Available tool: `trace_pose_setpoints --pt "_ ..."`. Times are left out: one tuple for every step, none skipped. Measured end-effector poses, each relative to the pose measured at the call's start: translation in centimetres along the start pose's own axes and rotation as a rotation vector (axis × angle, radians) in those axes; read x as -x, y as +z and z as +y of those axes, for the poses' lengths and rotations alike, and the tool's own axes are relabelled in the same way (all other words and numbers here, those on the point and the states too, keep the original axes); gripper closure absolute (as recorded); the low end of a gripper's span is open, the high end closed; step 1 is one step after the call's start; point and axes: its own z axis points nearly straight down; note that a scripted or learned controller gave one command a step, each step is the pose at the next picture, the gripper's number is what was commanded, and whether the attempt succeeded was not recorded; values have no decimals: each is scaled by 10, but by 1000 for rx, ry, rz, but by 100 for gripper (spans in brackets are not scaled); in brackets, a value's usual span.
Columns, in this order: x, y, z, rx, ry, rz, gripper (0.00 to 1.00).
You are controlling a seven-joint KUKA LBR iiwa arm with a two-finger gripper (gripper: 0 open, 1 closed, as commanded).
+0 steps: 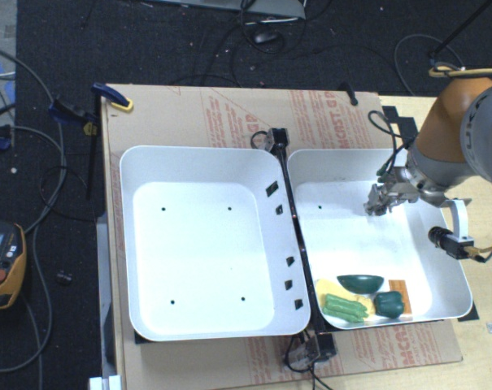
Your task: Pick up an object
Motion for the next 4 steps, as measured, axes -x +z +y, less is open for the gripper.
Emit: trace_pose_setpoints --pt "3 -63 -1 5 1 -1 100" --pt "3 -115 0 4 1 -1 100" --pt "-59 -113 9 0 -5 2 100" --pt "-108 -117 22 0 -4 1 100"
